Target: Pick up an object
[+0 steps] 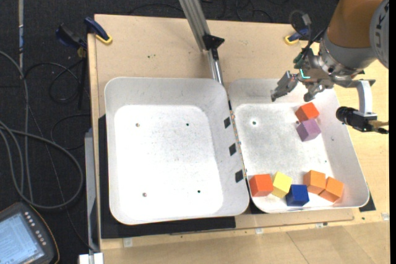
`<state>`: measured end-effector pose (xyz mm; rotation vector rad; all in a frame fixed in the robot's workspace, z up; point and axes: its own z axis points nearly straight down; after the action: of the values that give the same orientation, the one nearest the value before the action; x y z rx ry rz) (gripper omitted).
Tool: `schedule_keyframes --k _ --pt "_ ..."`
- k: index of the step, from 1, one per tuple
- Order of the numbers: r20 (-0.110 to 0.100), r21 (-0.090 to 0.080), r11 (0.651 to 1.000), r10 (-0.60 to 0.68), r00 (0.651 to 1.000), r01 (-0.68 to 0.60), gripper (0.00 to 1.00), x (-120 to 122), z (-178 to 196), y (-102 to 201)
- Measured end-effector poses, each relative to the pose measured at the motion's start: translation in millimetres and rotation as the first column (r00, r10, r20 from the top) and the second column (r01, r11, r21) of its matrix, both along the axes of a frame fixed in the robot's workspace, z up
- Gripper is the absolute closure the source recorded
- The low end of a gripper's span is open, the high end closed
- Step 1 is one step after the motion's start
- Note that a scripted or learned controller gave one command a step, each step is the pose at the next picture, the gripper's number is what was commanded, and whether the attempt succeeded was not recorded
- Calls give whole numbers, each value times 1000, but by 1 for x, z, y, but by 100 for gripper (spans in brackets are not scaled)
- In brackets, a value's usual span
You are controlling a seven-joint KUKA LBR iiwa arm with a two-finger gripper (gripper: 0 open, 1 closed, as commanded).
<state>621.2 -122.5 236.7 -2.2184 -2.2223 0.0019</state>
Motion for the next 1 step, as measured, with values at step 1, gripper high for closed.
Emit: schedule_keyframes --k 1 --pt "-5 0 1000 -2 1000 2 0 -4 -64 3"
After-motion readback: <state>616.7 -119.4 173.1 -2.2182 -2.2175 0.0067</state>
